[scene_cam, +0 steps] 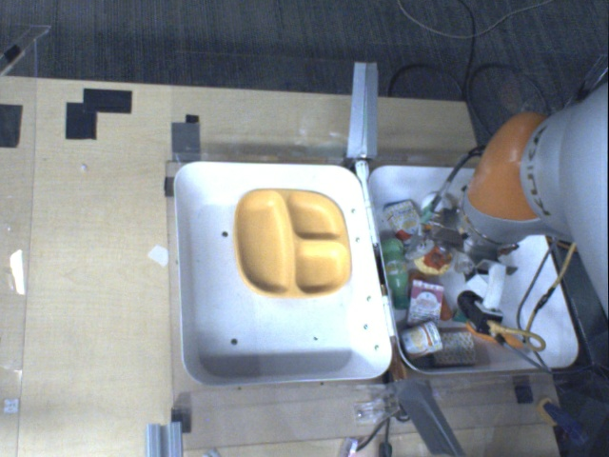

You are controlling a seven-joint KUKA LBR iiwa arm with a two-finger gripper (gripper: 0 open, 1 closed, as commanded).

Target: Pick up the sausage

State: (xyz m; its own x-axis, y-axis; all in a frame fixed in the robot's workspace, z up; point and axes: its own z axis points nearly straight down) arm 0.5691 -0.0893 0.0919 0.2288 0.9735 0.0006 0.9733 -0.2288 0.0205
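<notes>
My claw down among the clutter in the right shallow white bin, grip state not discernible; sausage not picked out with certainty in that heap; yellow three-compartment plastic tray sits in the left white bin.

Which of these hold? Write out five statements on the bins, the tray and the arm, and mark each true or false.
1. The yellow tray lies in the left bin. True.
2. The yellow tray has three compartments. True.
3. The arm reaches over the left bin. False: it is over the right bin.
4. The small items are heaped in the yellow tray. False: they lie in the right bin, among them a green item by its left wall.
5. A metal divider stands behind the bins where they meet. True.
</notes>
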